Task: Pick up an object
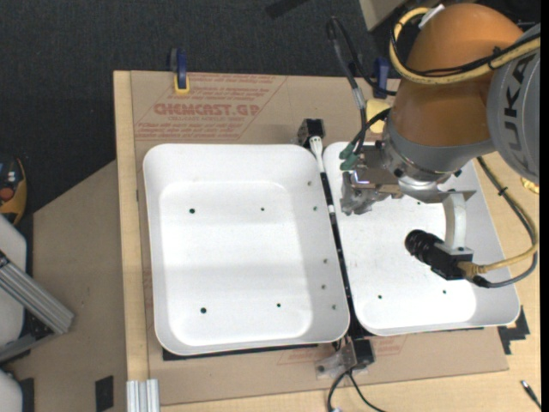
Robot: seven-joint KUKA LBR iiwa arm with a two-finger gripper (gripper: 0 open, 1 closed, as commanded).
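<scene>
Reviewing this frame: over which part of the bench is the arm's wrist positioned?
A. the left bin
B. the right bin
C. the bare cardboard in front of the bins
B: the gripper sits over the right bin, near the divider with the left bin.

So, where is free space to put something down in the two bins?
The left bin offers a wide bare floor, bordered by its own rims. The right bin is crowded: the arm and gripper hang over its upper part; bare floor remains along its lower rim.

Smooth white plastic bins (pixel 232 256), brown cardboard (pixel 129 230)
</scene>
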